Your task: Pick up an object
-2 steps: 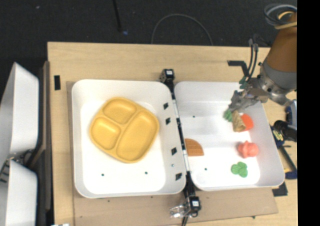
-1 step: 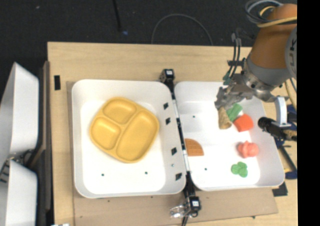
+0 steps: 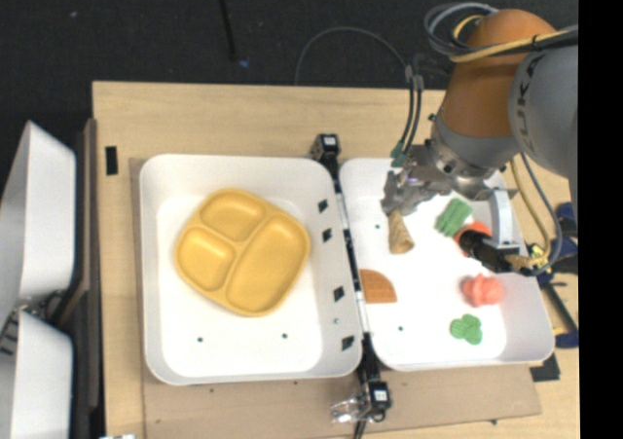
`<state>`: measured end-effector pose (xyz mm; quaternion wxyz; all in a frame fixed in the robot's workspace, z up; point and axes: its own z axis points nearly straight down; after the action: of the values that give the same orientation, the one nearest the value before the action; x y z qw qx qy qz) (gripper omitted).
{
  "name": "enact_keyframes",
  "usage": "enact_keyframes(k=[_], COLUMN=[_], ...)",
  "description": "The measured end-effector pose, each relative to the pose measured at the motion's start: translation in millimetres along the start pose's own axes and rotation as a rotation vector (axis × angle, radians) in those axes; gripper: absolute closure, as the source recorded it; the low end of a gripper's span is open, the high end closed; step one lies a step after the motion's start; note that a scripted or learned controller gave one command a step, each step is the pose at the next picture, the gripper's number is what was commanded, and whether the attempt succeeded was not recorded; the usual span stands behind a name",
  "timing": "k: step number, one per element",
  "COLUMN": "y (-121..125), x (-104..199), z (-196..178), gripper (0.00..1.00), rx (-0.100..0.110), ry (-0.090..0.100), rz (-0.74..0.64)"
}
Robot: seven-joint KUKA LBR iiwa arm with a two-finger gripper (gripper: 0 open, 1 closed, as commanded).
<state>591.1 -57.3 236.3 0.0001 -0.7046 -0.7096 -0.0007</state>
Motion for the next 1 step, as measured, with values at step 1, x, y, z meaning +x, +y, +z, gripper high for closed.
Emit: enact_keyframes(k=[1], y=[2.9], x=[61.1], z=[-7.8], gripper=[1.00], rx=[-0.002], ry=[0.001], rz=[-0.002])
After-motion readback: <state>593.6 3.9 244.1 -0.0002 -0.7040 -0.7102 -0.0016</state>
